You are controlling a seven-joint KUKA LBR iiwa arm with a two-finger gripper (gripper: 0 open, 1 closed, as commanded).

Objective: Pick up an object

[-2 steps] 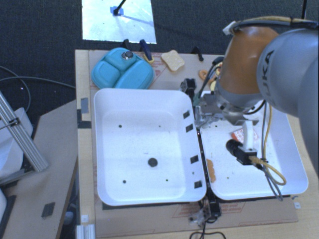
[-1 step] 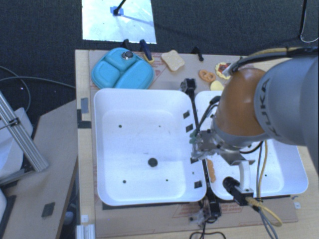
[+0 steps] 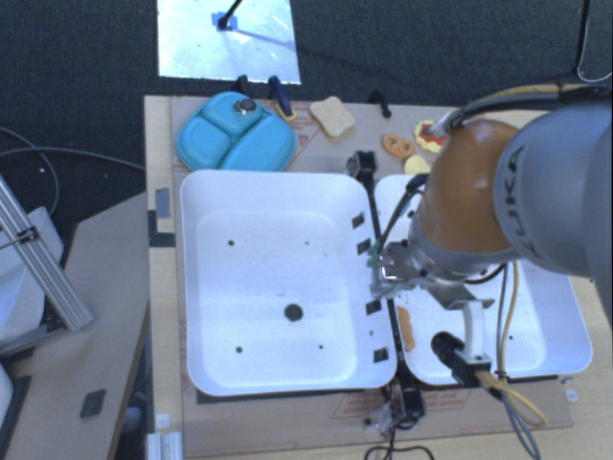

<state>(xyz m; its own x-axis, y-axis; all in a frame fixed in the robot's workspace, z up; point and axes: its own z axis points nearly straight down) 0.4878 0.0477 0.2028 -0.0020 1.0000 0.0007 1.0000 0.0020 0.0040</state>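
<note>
The arm is low over the right bin (image 3: pixel 565 353), at the centre right of the frame, so I judge that the step in hand is the reach down for a grasp, and nothing is visibly lifted. The likely target is a small orange object (image 3: pixel 406 328) that lies near the left wall of this bin, just below and slightly left of the gripper (image 3: pixel 402 274). Whether the gripper is released or clenched I cannot tell, and the next move probably calls for a small shift toward the lower left before closing.
</note>
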